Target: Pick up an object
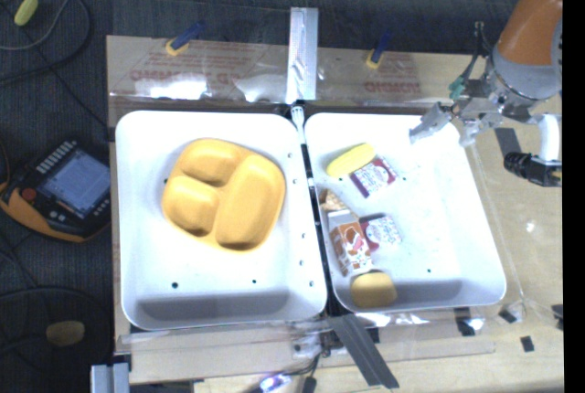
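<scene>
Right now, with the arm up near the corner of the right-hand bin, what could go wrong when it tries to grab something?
1. The small packets in the right bin lie crowded against its left wall, touching one another, so the gripper might nudge them or lift two.
2. The gripper is near the bin's far right rim; coming straight down there, it could strike the rim.
3. The yellow piece looks rounded and may slip.

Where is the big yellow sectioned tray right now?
The yellow sectioned tray lies in the middle of the left bin, across the divider from the snack packets in the right bin.
</scene>
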Robot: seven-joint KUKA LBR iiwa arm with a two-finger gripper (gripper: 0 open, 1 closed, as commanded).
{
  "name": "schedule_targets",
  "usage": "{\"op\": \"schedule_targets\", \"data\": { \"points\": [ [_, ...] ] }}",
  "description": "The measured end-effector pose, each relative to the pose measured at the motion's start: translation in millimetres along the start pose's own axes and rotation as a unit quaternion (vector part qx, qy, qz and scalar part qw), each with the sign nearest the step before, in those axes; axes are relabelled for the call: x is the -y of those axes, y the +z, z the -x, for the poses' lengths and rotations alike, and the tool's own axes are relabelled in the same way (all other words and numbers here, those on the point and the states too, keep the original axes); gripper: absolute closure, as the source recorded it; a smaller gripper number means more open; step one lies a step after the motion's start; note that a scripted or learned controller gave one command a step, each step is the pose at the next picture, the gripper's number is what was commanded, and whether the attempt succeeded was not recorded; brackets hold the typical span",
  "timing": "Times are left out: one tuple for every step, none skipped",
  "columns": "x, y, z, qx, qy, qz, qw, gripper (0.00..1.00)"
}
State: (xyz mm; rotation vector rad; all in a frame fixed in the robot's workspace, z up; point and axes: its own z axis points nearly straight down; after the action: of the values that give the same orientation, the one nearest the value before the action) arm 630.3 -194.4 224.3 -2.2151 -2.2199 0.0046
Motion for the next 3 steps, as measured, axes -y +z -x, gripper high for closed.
{"op": "schedule_targets", "data": {
  "points": [
    [-28.0,101.5,-57.1,0.001,-0.062,0.001,0.9981,0.0],
    [17.7,135.5,-57.2,0.003,-0.083,0.009,0.9965,0.0],
    [17.6,130.7,-56.8,0.001,-0.082,0.007,0.9966,1.0]
  ]
}}
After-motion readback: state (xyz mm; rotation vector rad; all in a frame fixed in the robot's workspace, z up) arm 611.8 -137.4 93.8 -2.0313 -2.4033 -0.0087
